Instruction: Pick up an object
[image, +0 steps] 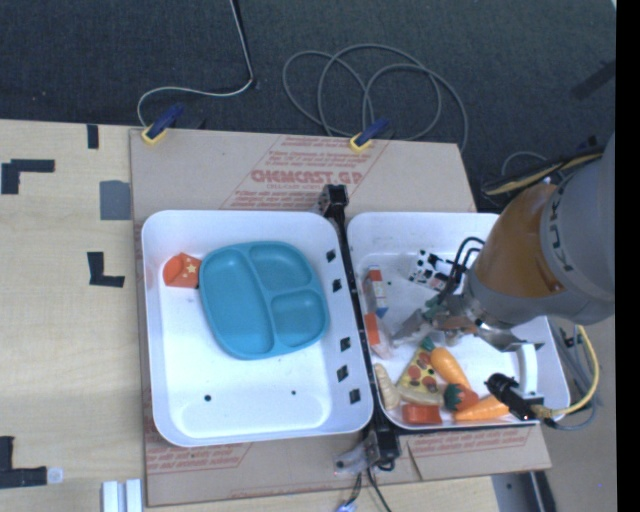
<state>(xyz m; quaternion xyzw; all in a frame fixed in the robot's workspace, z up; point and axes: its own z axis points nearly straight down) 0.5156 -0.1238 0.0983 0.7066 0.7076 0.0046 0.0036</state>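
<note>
- Starting far left: orange star piece (181, 269) sits in left bin (250, 420), touching edge of blue divided plate (264, 298).
- Mid: black clips along divider btwn bins.
- Right bin (400, 232): pizza slice toy (419, 375), carrots (450, 367) w/ other small toys bunched at near side.
- Gripper (428, 318) down low in right bin, just above pizza slice; arm over right side; can't tell if it's clenched or grasping anything.

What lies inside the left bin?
The left bin holds a blue divided plate and, touching its left edge, a small orange piece. Whatever the plate covers is hidden.
</note>
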